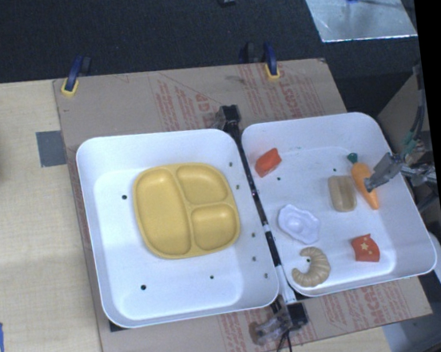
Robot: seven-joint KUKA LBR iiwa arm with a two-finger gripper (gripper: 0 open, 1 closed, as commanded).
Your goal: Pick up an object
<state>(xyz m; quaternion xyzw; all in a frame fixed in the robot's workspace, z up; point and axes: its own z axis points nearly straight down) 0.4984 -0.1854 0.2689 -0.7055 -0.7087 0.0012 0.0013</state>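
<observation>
Camera view: jaws (377, 175) touch the carrot (364, 185) in right bin (375, 128).

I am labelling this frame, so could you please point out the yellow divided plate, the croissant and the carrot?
Yellow divided plate (185, 209): camera view, centre ridge.
Croissant (312, 268): camera view, middle of curve.
Carrot (363, 179): camera view, orange body.

Yellow divided tray (185, 209) in left bin (106, 226); clamps (73, 76) on cardboard (162, 102).

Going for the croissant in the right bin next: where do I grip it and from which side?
Probably the croissant's thick middle, fingers across its width, coming straight down. It lies flat, curved, near the right bin's front-left corner; the wall crowds its outer side, so a side approach looks poor.
</observation>
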